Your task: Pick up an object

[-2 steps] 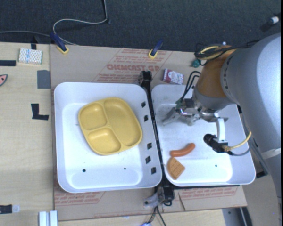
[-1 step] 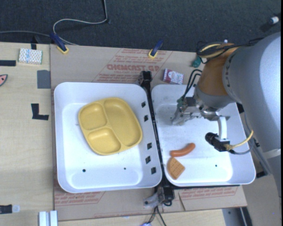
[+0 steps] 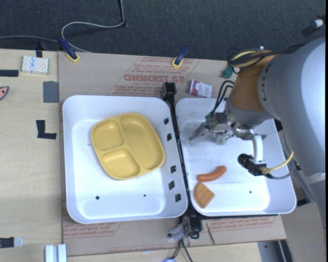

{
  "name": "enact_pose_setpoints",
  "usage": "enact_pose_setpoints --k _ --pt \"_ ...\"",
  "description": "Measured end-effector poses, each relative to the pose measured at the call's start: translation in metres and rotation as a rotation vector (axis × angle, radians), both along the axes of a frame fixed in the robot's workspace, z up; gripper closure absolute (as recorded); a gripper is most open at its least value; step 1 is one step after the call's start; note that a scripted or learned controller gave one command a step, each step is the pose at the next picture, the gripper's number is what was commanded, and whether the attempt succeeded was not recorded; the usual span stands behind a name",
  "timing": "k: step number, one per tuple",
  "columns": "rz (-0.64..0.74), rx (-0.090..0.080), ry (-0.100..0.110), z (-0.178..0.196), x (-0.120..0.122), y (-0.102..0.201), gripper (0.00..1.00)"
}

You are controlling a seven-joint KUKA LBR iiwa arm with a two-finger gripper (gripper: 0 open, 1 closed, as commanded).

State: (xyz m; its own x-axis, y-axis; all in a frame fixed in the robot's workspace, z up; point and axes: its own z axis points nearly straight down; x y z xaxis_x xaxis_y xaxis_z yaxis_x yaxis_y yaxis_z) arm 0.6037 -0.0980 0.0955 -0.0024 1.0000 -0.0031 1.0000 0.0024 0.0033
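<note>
In the right bin (image 3: 238, 200) an orange hot dog toy (image 3: 211, 173) lies near the middle. A tan waffle-like square (image 3: 203, 194) sits just below it, at the front left corner. My gripper (image 3: 209, 138) hangs over the back left part of this bin, above bare white floor. Its fingers are spread open with nothing between them. It stands roughly a hand's width behind the hot dog. A yellow divided plate (image 3: 127, 145) fills the middle of the left bin (image 3: 82, 201).
The arm's grey body and orange band (image 3: 249, 89) cover the right bin's back right area. A black cable connector (image 3: 251, 164) hangs near the hot dog. A small red and white packet (image 3: 199, 88) lies on the cardboard behind the bins. The black divider (image 3: 174, 146) separates the bins.
</note>
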Motion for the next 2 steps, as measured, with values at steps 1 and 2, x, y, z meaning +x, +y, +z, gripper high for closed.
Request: enact_pose_setpoints --k 1,2 --pt "0.001 0.001 0.002 0.0091 -0.0003 0.0007 1.00" --pt "0.001 0.001 0.001 0.0090 -0.0003 0.0006 0.00"
